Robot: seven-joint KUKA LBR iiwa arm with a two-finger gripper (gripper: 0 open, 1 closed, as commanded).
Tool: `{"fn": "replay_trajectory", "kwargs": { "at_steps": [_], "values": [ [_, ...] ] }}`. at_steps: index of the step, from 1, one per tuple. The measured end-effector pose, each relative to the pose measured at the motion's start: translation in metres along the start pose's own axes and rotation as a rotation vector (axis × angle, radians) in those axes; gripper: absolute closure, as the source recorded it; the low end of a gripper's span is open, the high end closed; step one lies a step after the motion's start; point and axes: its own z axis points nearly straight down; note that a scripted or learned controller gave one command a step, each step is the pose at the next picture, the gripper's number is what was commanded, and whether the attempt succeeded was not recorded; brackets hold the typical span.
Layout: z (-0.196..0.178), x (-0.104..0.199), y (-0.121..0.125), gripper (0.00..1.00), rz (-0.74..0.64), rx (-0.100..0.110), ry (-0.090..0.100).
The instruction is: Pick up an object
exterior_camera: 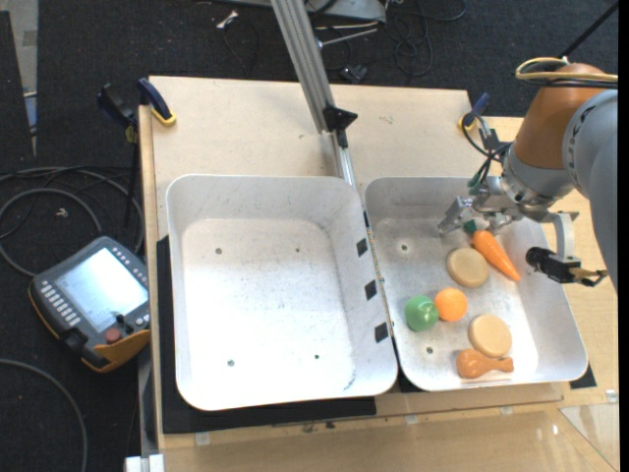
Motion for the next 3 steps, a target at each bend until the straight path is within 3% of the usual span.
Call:
{"fn": "replay_trajectory", "kwargs": {
  "at_steps": [1, 3],
  "values": [
    [-0.013, 0.0, 0.002, 1.0, -0.001, -0.006, -0.002],
    [-0.111, 0.01, 0.005, 1.0, -0.001, -0.01, -0.002]
  ]
}}
